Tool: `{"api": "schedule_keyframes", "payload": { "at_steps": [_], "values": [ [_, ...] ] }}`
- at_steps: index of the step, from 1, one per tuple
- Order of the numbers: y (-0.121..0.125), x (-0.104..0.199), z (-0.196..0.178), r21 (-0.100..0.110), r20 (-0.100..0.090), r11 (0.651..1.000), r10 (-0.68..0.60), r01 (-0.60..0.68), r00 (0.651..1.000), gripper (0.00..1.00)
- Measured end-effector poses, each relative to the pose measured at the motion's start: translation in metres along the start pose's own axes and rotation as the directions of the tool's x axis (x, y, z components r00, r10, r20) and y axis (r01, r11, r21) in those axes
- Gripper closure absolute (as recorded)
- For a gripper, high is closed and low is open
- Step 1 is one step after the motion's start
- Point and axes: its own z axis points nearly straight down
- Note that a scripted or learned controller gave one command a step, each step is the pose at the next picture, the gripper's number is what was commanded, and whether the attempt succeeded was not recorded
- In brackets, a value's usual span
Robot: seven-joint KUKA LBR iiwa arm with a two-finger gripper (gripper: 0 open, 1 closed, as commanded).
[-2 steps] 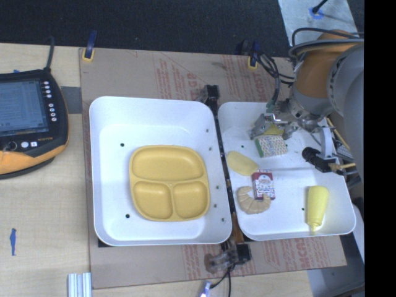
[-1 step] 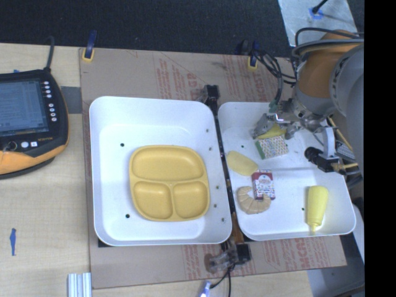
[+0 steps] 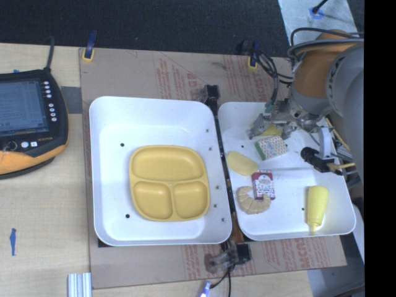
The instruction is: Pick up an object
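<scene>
Patterned packet (image 3: 271,146): likeliest target, judged by nearness to gripper. Flat on floor of right bin (image 3: 288,221), toward 12 o'clock of that bin, slightly skewed to the walls.

Camera view, right bin. Gripper (image 3: 266,127) low over far end, just beside packet at its 11 to 12 o'clock; touching or apart, cannot tell. Open or closed: cannot tell from this slant, masked by wrist body. Nothing seen held. Pale yellow oval piece (image 3: 241,162) at packet's 8 o'clock, near bin's left wall. Red-and-white sachet (image 3: 263,185) at 6 o'clock of packet, seemingly resting partly on tan round biscuit-like thing (image 3: 252,202). Yellow bottle (image 3: 317,206) at 4 o'clock, lying down, well apart from the rest.

Camera view, left bin (image 3: 111,135). Yellow compartment tray (image 3: 168,182) roughly centred, three wells. Handheld control pendant (image 3: 25,119) on bench at 9 o'clock, outside both bins.

Step, as judged: approach or descent onto packet; lift not yet done.

Risks from here:
- Thin flat packet, little to bite on. Likely slip or empty close with descent stopped short of floor.
- Gripper off-centre, toward packet's far edge. Possible shove toward 6 o'clock instead of a grasp, or a pinch of one corner and a drop on lift.
- Far bin wall close at 12 o'clock. Possible scrape or blocked closing.
- Wrapper perhaps glossy. Sliding out under a light squeeze.
</scene>
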Motion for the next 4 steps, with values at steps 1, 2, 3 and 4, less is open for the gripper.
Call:
{"api": "schedule_keyframes", "payload": {
  "at_steps": [1,2,3,4],
  "values": [
    [0.001,-0.015,-0.001,-0.007,0.001,1.0,0.001,-0.001,1.0,0.0],
    [0.001,-0.002,-0.001,-0.006,0.0,1.0,-0.002,0.002,1.0,0.0],
    [0.002,-0.008,-0.001,-0.008,0.001,1.0,0.0,0.0,1.0,0.0],
    [0.002,-0.008,-0.001,-0.008,0.001,1.0,-0.001,0.001,1.0,0.0]
  ]
}}
